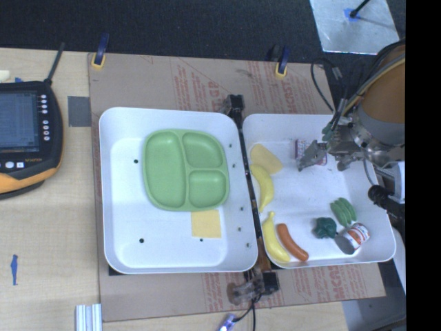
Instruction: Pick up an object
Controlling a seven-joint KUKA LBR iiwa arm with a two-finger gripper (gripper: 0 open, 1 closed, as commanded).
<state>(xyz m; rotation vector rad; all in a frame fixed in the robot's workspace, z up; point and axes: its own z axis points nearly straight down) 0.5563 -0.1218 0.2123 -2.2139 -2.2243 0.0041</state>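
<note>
Gripper [311, 155] over the right bin [303, 257], upper half, as I watch from the remote station: the grey arm [382, 116] reaches in from the right edge, and its two dark fingers point left toward the bin's middle. Nothing sits between those fingers that I can make out, but whether they stand wide or narrow I cannot tell from this slant.

Candidates for the pick lie mostly below and to the left of the hand. Nearest is a small reddish-and-white packet [303, 147], just beside the fingertips, possibly touching them. Further left, against the wall shared with the left bin [117, 185], a pale yellow piece [264, 158] rests above a banana [264, 188] whose long axis runs top to bottom. Lower still, a second banana [274, 243] lies alongside a hot dog [293, 243], both angled down toward the right. Toward the bin's lower right corner sit a green ridged vegetable [342, 210], a broccoli piece [325, 227] and a small can [355, 236].

In the left bin are a green divided plate [185, 169] and a yellow cheese slice [206, 223], well apart from the hand.

My judgement: the packet is the shortest reach, a small move left and down.
</note>
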